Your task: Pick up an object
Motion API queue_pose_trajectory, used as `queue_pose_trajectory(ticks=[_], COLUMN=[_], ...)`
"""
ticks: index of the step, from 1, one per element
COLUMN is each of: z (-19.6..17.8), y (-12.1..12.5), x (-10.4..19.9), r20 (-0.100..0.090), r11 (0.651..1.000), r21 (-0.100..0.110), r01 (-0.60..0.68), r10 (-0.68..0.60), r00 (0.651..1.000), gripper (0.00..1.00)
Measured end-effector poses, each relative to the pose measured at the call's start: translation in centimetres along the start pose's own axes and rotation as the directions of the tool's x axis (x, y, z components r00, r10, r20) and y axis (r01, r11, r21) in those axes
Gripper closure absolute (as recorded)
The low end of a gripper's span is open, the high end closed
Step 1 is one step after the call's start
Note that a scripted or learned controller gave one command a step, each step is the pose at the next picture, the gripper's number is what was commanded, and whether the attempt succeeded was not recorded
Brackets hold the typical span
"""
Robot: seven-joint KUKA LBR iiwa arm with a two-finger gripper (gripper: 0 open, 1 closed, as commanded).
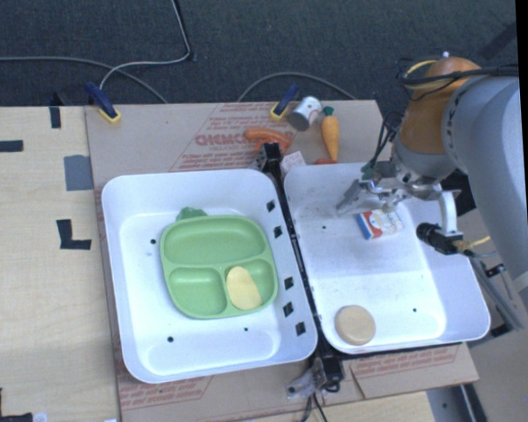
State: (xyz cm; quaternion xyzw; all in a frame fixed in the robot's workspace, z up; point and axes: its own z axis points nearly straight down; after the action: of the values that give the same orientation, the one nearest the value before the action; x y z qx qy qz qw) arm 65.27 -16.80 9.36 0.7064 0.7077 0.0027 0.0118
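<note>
A small white carton with blue and red print (379,224) lies in the right bin (449,324), toward its far right part. My gripper (370,199) hovers just above the carton's far edge, open, with nothing between its fingers. A round tan disc (354,324) rests near the right bin's front edge. In the left bin (138,347) a green divided plate (215,253) carries a yellow piece (243,288) in its lower right compartment. A small green item (190,213) peeks out behind the plate.
Beyond the bins, on the cardboard, lie a carrot (330,134), an orange-red item (266,135) and a small white cup (307,112). Black clips line the divider between the bins (289,249). The arm's grey body (483,139) stands over the right side.
</note>
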Motion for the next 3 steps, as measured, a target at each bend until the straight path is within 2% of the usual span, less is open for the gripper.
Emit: queue_pose_trajectory(ticks=[1,3], z=[0.0,-0.1], y=[-0.8,-5.2], x=[0.8,1.8], r20=[0.0,-0.002], r11=[1.0,1.0], r21=[-0.003,-0.004], r01=[0.0,0.0], r10=[0.0,0.0], r00=[1.0,1.0], gripper=[0.0,0.0])
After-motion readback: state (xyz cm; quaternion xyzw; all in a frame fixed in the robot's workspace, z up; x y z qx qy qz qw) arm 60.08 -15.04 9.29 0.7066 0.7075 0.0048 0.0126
